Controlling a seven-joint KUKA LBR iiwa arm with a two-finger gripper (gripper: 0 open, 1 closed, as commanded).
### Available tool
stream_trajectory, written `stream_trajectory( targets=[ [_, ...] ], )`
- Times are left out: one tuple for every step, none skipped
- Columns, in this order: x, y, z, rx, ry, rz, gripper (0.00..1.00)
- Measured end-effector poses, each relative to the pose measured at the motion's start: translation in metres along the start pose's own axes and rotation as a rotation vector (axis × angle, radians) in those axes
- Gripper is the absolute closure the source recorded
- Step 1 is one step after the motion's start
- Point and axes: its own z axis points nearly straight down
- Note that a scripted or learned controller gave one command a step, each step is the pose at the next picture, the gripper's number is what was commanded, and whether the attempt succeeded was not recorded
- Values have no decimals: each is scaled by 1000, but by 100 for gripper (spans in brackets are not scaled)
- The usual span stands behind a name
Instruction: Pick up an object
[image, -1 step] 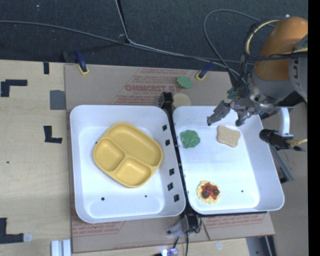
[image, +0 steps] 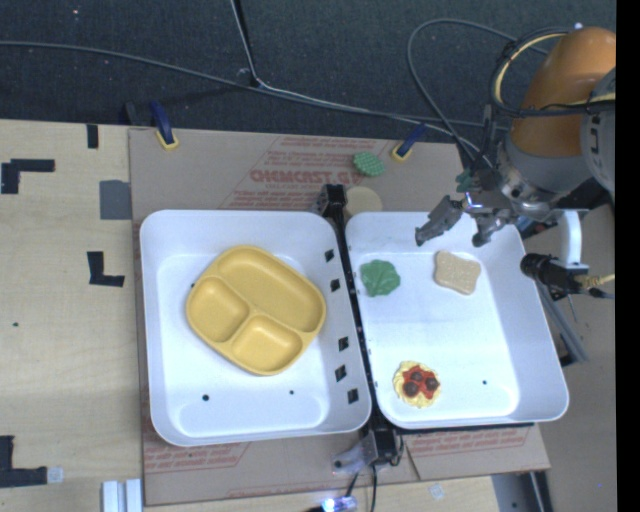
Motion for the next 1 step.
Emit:
stream_trajectory(
  targets=[
    [7, -5, 61, 4, 0, 0, 0]
  ],
)
